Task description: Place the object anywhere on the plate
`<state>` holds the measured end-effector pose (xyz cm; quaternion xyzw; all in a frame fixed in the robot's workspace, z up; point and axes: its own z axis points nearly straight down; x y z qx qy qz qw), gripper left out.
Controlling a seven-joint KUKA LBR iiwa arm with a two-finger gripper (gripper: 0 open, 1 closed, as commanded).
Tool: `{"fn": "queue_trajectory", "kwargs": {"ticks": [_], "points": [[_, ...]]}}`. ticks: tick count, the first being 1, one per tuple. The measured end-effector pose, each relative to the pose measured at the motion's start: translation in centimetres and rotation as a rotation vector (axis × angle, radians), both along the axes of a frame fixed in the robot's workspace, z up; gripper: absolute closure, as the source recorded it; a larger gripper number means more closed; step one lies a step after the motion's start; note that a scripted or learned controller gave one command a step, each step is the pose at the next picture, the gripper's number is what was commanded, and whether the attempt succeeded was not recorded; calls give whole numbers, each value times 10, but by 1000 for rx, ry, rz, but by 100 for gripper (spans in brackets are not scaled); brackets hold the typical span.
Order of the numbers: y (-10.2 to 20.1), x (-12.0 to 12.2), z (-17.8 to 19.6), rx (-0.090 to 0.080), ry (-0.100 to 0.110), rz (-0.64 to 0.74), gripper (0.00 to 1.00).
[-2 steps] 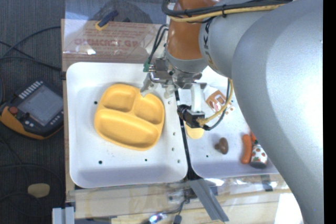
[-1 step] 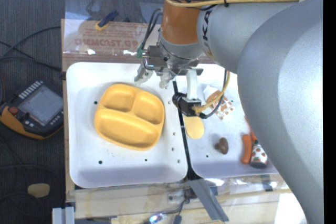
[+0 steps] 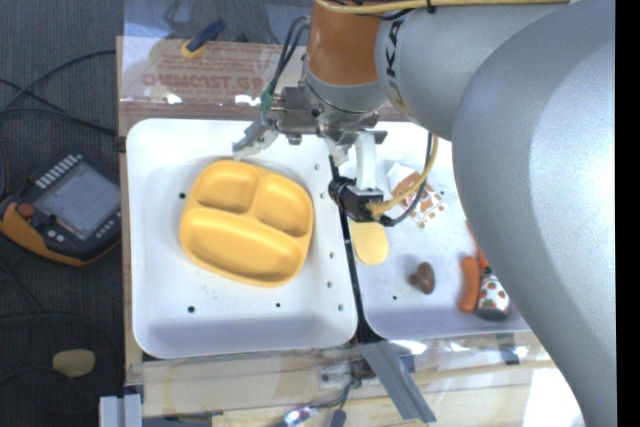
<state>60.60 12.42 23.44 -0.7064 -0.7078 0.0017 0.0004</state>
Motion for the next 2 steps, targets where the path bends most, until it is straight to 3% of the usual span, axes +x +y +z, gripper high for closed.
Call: {"fn": "queue_trajectory", "kwargs": {"ticks": [1,2], "points": [[1,0,8,-1,3,2,100],[-41,-3,-41,-2,0,-2,100]]}}
